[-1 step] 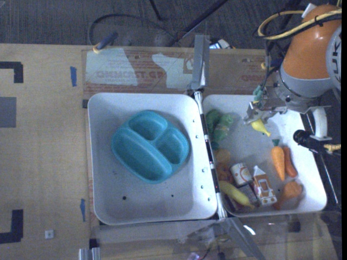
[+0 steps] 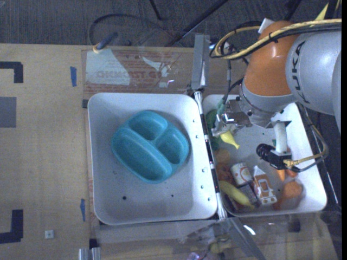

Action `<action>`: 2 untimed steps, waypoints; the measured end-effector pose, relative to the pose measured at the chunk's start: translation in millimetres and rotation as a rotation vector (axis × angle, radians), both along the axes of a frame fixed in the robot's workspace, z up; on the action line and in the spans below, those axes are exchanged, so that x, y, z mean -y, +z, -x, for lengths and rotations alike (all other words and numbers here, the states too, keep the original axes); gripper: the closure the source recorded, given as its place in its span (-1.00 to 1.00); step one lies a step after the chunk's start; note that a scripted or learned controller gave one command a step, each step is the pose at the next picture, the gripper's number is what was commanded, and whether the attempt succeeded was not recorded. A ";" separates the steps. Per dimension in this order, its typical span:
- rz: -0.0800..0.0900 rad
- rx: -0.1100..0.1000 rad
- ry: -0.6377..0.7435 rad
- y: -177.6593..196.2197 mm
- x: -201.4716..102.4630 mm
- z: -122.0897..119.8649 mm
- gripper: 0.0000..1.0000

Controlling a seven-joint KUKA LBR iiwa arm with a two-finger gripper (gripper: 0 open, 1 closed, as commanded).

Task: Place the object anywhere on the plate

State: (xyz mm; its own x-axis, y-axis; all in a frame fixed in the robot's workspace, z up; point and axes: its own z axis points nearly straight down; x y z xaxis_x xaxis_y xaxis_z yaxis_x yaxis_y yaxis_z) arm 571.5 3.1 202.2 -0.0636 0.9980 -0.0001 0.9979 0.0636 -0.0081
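The gripper (image 2: 226,124) hangs over the upper left corner of the right bin (image 2: 314,191), just above a small yellow object (image 2: 230,140); whether it grips anything I cannot tell; the blue plate (image 2: 150,145) lies in the left bin (image 2: 103,199); a banana (image 2: 236,194) lies near the right bin's lower edge.

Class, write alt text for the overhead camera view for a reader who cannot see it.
A grey and orange robot arm reaches over the right white bin, cluttered with small toy foods including a banana. The left bin holds a blue divided plate.
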 end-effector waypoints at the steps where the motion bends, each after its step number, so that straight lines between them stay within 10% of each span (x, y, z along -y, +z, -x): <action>1: 0.000 0.006 0.123 20.3 -71.6 -7.7 1.00; 2: 0.000 0.005 0.123 20.3 -71.5 -7.6 -1.00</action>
